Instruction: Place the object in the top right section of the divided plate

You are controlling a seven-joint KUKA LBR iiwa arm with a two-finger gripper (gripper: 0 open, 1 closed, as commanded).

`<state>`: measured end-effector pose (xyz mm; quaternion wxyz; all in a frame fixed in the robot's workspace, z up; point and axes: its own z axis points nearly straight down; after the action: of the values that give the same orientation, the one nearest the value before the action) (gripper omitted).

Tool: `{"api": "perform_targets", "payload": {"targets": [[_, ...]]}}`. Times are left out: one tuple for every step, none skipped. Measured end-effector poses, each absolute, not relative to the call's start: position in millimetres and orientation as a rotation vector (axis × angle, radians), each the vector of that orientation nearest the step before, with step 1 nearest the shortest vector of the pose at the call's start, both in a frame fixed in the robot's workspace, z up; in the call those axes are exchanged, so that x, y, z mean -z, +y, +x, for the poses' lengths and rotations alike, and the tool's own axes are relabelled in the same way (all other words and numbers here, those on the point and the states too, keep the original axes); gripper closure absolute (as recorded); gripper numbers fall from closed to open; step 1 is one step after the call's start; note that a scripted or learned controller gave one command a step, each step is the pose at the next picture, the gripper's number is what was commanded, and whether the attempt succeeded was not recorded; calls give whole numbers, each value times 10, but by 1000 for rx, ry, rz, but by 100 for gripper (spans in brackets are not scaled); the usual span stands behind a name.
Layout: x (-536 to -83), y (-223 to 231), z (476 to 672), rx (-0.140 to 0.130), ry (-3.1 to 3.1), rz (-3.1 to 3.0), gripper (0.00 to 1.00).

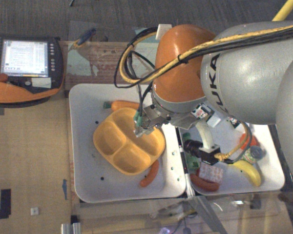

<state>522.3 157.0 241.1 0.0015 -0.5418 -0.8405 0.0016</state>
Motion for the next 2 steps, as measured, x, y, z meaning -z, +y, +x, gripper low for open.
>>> {"api": "perform_targets", "payload": {"targets": [[-2813, 1043, 5631, -1, -2550, -1835, 100], [-2448, 1713, 5592, -4, -2614, -1737, 100]]}}
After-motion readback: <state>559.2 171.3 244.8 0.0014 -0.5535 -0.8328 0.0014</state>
